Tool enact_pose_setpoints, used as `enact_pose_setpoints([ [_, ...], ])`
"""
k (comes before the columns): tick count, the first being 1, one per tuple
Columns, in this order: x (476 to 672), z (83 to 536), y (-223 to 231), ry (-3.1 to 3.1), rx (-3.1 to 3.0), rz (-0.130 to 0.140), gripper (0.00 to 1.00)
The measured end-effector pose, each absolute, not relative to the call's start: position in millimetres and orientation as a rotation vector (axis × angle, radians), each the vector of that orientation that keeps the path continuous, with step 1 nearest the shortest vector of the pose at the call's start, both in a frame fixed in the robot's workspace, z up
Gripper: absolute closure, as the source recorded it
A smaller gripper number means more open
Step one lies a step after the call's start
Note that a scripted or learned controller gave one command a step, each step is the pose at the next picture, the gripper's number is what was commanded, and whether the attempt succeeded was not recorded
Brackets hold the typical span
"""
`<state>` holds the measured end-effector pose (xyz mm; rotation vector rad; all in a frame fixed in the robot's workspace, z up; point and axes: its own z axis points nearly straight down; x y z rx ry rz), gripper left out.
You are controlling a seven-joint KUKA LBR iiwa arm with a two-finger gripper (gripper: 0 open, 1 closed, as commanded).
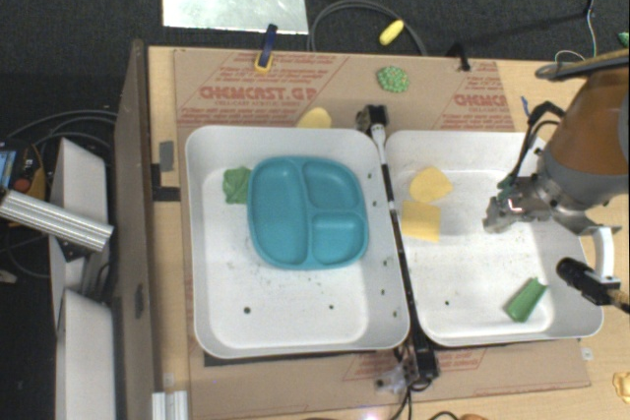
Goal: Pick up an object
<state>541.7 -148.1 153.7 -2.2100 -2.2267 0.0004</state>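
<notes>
A: Tool [504,209] position first: it hangs over the right part of the right-hand shallow white bin [463,330], below the grey arm with the orange band [591,138].

B: And the things it could pick?

A: Three lie in that bin. A round yellow plastic piece [430,183] and a yellow wedge-shaped block [421,222] sit to the left of the tool, close to the divide between the bins, the round one touching the far edge of the wedge. A small green oblong piece [525,299] lies nearer the camera, near and a little right of the tool, apart from it.

B: Does the tool hold anything?

A: Nothing is visible between its tips, but whether they are spread or closed I cannot tell; that part is blurred.

B: Which way does the green piece run?

A: Its long axis is diagonal, from near-left to far-right.

B: Any writing?

A: The brown cardboard sheet [285,93] on the counter reads "CHEMCAST" in red, once beyond each bin; smaller print is unreadable.

B: The other bin?

A: The left-hand white bin [212,310] holds a teal divided plate [307,212] with a green scrap [236,184] at its left edge.
</notes>
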Motion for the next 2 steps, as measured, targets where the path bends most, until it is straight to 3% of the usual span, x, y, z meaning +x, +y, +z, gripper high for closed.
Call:
enact_pose_setpoints([
  [1, 542.4, 157, -151, -2.226, -2.219, -0.001, 0.0],
  [2, 537.1, 115, -101, -2.228, -2.21, -0.001, 0.0],
])
